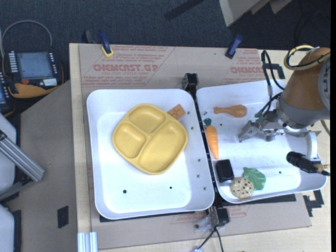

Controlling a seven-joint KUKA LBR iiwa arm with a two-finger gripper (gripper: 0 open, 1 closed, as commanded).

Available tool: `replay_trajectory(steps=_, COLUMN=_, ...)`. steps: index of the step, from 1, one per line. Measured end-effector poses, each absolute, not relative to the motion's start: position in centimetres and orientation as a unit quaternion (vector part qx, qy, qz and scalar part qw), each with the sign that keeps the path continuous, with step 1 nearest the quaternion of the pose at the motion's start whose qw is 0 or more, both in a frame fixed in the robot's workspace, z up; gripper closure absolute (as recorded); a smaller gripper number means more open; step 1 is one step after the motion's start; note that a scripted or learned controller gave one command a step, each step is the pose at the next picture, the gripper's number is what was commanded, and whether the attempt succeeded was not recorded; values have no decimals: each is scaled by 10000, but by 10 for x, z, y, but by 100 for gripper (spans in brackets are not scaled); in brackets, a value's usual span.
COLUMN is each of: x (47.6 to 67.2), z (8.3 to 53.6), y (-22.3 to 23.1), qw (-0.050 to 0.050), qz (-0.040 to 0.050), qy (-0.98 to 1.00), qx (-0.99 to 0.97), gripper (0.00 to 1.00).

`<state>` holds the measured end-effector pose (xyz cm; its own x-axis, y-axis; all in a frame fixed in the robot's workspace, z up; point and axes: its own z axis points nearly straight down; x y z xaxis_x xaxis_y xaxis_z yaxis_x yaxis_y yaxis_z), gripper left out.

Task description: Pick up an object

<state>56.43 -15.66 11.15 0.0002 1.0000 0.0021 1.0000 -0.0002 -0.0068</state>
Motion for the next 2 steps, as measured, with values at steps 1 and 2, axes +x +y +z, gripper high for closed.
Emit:
replay_trajectory(steps=1, x=567, z=90, y=-159, qw=-22, qz=-2, qy=-7064, qx=-7078, gripper=0)
replay_trajectory(steps=2, x=571, z=104, y=-158, qw=-69, qz=-51, qy=-7073, qx=-7069, gripper=100)
